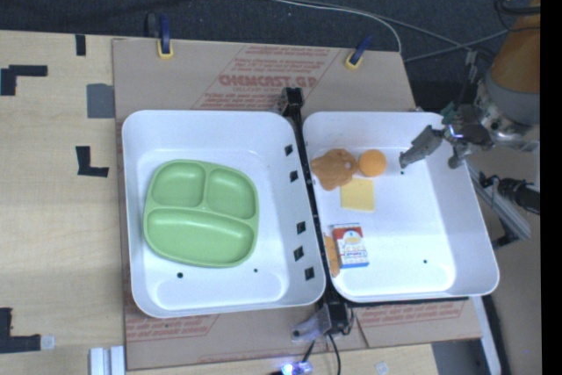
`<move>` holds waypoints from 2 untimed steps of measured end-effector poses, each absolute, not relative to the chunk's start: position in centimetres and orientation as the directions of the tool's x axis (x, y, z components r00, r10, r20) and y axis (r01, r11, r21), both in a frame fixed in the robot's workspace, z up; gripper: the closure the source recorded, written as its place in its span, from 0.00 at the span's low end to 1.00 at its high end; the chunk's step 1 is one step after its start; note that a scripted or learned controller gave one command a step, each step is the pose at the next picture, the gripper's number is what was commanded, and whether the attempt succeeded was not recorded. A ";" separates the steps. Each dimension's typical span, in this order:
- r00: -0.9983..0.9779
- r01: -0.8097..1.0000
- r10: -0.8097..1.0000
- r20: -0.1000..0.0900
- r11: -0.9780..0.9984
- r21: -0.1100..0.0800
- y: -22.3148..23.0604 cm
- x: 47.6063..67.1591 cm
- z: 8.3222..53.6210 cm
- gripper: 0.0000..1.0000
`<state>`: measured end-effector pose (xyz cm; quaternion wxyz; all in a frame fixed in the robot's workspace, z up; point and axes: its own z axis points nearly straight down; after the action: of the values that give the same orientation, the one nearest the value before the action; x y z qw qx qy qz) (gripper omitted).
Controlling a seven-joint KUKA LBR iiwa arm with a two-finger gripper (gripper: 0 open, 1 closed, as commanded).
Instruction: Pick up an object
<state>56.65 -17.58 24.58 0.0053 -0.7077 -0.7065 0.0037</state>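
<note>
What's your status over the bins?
Gripper above right bin's far-right corner, holding nothing. Orange ball, yellow slice, small carton untouched. Nothing blocking.

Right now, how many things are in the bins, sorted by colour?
Green: 1, the divided plate in the left bin
Orange: 1, the small ball
Brown: 1, the lumpy piece
Yellow: 1, the flat square
Red and white: 1, the little box
Total: 5

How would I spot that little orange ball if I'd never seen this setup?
Look in the right white bin, toward its far end. The orange ball sits beside a brown lumpy item, just above a flat yellow square. It is the only small round bright orange thing there.
</note>
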 end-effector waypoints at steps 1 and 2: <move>-0.001 1.000 1.000 0.000 0.001 -0.001 -17.5 56.9 25.2 0.00; -0.002 1.000 1.000 0.001 0.002 -0.006 -16.9 56.6 20.7 0.00</move>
<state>56.57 -16.86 20.70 0.0021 -0.7066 -0.7076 0.0018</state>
